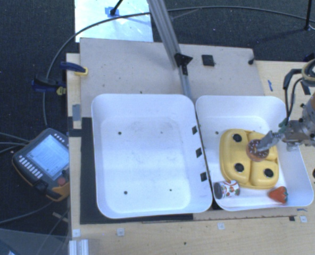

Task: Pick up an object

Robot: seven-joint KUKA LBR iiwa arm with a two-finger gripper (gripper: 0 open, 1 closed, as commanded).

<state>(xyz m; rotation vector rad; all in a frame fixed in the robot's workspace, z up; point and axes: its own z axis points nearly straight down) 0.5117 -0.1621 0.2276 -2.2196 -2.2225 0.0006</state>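
Note:
In the right bin (pixel 237 108) lies a yellow block (pixel 242 161) with four dark holes on top. My gripper (pixel 256 149) reaches in from the right and hangs just over the block's upper right part, its tip close to or touching the top. A small red and white can (pixel 226 189) lies on its side at the bin's front edge, left of the block's near corner. A small red piece like a strawberry (pixel 278 195) sits at the bin's front right corner.
The left bin (pixel 141 153) sits beside the right one, joined by black clips along the shared rim. A slanted metal pole (pixel 168 31) rises behind the bins. A teach pendant (pixel 43 161) lies off the bench at left.

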